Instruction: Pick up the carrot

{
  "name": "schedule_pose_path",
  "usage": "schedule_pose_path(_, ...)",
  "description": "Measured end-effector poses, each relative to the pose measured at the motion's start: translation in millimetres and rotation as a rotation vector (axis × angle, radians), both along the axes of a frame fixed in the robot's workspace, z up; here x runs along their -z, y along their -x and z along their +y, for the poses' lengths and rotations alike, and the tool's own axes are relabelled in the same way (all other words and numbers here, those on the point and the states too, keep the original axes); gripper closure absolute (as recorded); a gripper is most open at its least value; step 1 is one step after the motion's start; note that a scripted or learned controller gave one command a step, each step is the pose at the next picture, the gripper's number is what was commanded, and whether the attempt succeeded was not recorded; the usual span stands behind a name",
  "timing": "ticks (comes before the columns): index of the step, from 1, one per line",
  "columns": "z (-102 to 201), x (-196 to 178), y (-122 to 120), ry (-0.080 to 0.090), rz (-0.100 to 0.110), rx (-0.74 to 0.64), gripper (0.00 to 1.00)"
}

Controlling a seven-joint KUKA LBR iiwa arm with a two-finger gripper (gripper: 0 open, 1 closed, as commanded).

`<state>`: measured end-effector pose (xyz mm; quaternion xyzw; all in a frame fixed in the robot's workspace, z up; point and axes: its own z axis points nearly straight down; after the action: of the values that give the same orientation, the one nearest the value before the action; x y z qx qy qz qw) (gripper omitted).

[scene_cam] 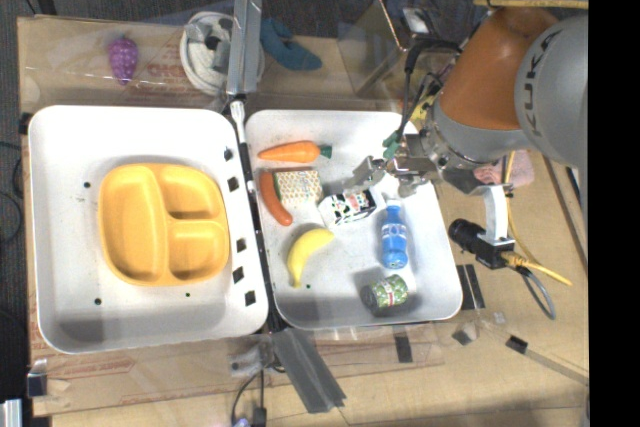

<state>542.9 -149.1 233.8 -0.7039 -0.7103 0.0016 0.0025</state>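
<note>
The carrot, orange with a green stub at its right end, lies on its side at the back left of the right bin. My gripper hangs over the middle of that bin, to the right of the carrot and apart from it. It sits just above a small cow-patterned carton. The grey arm with its orange band reaches in from the right.
Around the carton in the right bin lie a red sausage, a tan waffle block, a banana, a blue-labelled bottle and a green can. The left bin bears a yellow divided plate.
</note>
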Motion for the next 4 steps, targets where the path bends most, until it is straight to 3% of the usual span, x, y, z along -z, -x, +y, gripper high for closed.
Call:
schedule_pose_path(1,14,53,-50,0.000,-0.003,-0.268,0.00)
schedule_pose_path(2,42,70,-106,0.001,-0.005,-0.446,0.00)
schedule_pose_path(3,1,135,-118,0.004,-0.017,-0.427,0.00)
schedule_pose_path(4,3,123,-119,0.001,-0.018,-0.432,1.00)
